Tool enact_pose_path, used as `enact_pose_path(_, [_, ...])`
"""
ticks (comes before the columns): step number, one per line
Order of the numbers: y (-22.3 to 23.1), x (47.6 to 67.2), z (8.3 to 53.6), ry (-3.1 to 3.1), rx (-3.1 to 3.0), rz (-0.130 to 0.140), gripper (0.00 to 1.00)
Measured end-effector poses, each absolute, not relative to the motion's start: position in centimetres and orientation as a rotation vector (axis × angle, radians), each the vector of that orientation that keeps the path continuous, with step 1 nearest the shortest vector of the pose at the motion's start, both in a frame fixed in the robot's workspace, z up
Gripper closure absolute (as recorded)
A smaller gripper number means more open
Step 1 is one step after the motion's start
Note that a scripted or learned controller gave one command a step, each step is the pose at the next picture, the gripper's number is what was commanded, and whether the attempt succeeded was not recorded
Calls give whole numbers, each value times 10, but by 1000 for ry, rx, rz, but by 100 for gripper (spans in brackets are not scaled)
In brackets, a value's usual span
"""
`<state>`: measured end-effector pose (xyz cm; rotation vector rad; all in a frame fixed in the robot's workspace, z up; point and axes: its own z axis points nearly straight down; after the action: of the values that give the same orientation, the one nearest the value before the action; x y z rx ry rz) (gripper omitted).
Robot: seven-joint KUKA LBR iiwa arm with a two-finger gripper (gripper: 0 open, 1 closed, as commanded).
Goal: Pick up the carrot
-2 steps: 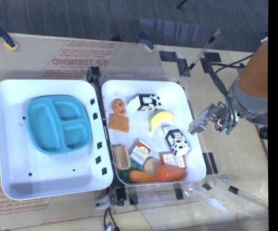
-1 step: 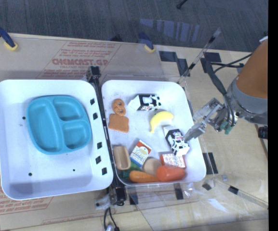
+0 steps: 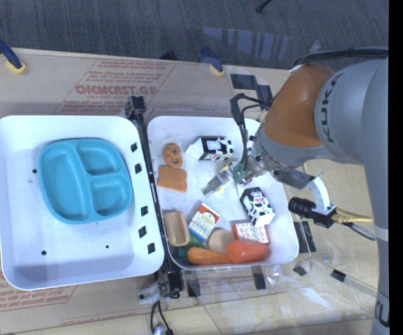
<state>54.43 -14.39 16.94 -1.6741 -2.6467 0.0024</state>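
A grey robot arm with an orange band reaches in over the right-hand shallow white bin [image 3: 276,128]. Its metal two-finger gripper [image 3: 218,181] hangs low over the middle of that bin, with nothing between its fingers; whether they are spread or pressed together cannot be told from this angle.

The smooth orange toy carrot [image 3: 204,256] lies on its side well below the gripper, toward the near edge of the bin and slightly to the gripper's left. Its right end touches a rounded red-orange toy vegetable [image 3: 246,252], and a small beige egg-shaped toy [image 3: 219,240] sits just behind it. A tan toy bread slice [image 3: 175,228] stands just beside its left end.

The carrot looks like light, rigid plastic, probably slick and inclined to roll. The open middle of its length seems the best place to grip, fingers closing across its narrow width; the crowding neighbours and the bin wall leave little room.

Farther left of the gripper, the other white bin [image 3: 9,208] holds a turquoise divided plastic plate [image 3: 84,179].
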Motion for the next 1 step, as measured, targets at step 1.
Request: enact_pose_path(1, [-132, 602, 111, -2462, -1946, 3, 0])
